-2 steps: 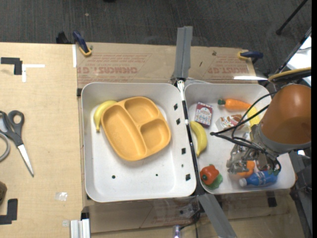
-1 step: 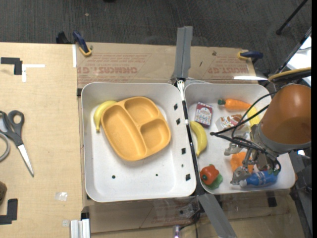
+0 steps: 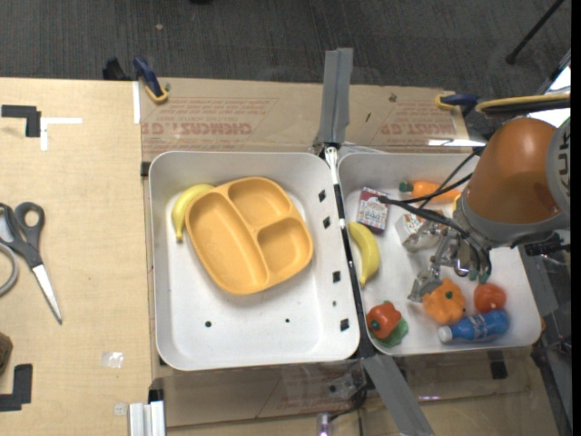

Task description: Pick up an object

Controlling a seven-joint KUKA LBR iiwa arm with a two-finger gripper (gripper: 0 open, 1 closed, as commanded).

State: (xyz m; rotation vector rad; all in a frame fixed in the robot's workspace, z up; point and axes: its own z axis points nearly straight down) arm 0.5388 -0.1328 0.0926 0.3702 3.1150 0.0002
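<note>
Wooden bench (image 3: 73, 271), two white bins (image 3: 172, 334); dark carpet (image 3: 272, 16) beyond; gripper (image 3: 436, 275) grip indiscernible.

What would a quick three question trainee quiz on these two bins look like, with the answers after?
1. True or false: the divided yellow plate lies in the right bin.
2. Which lies nearest the gripper? A. orange pepper toy B. scissors C. blue bottle
3. Fill in: a banana peeks out from under the plate's ___ edge.

Key: 1 false, left bin. 2 A. 3 left.
</note>
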